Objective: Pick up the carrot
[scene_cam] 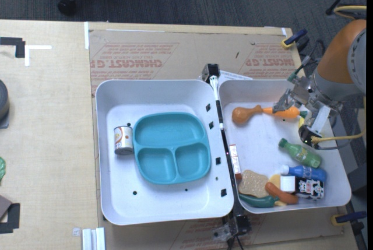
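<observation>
Nearest the camera, along the near wall of the right bin (pixel 341 185), lies a huddle of toy food: a slice of bread (pixel 253 182), a sausage (pixel 278 192) resting on a dark green pepper (pixel 259 201), and just right of them a small milk carton (pixel 303 181) with blue and black-and-white markings. A green bottle (pixel 299 152) lies tilted a little farther back, near the right wall. At the far end of the same bin sits a tan drumstick (pixel 245 113), and just beside it to the right is the carrot (pixel 284 111), orange, lying roughly crosswise. The gripper (pixel 289 104) is low over the carrot's right end and seems to touch it, but whether the fingers are closed round it or spread apart cannot be told from this angle. The grey arm with its orange band (pixel 341 56) comes in from the right. The left bin (pixel 111 185) holds a teal divided plate (pixel 172 147) near its middle, with a small can (pixel 123 140) lying on its side just beside the plate's left edge.
</observation>
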